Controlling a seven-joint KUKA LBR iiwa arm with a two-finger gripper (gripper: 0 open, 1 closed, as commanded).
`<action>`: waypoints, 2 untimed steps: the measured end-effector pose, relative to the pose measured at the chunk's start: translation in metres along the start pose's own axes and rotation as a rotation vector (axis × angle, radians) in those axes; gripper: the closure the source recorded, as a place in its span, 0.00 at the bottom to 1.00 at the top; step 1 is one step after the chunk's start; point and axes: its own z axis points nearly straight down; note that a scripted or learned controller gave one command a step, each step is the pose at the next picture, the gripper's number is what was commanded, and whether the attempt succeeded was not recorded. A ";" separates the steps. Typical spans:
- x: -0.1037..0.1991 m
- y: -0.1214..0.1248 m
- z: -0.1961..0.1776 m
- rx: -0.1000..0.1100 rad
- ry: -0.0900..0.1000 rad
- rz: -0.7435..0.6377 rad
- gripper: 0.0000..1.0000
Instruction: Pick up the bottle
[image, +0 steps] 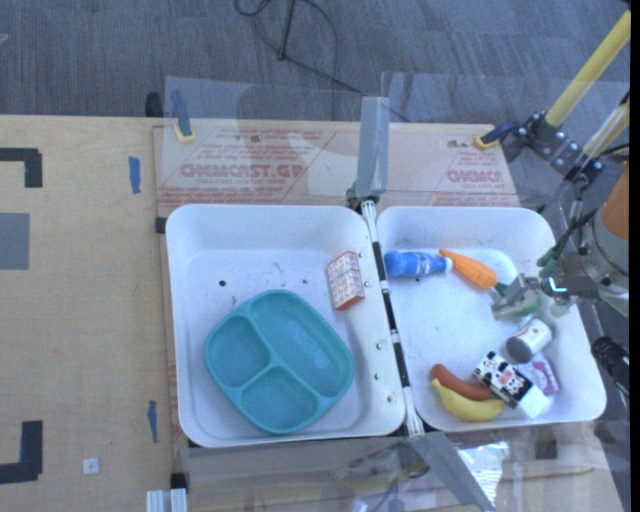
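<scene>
Camera view looks down on a wooden bench (80, 330) bearing two shallow white bins. A small blue plastic bottle (414, 264) lies on its side in the right bin (450, 325), near the divider at the far end, touching an orange carrot (470, 269). The metal claw (522, 298) hangs over the right side of this bin, well apart from the bottle; whether it is released or clenched I cannot tell. Near it lie a white cylinder (528, 339), a black-and-white carton (510, 381), a yellow banana (468, 402) and a red sausage (460, 381). The left bin (200, 240) holds a teal divided plate (278, 360) and a small red-and-white box (345, 280).
</scene>
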 end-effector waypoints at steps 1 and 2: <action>-0.045 0.041 0.159 -0.010 -0.001 -0.012 0.00; -0.032 0.103 0.160 -0.009 -0.003 0.102 0.00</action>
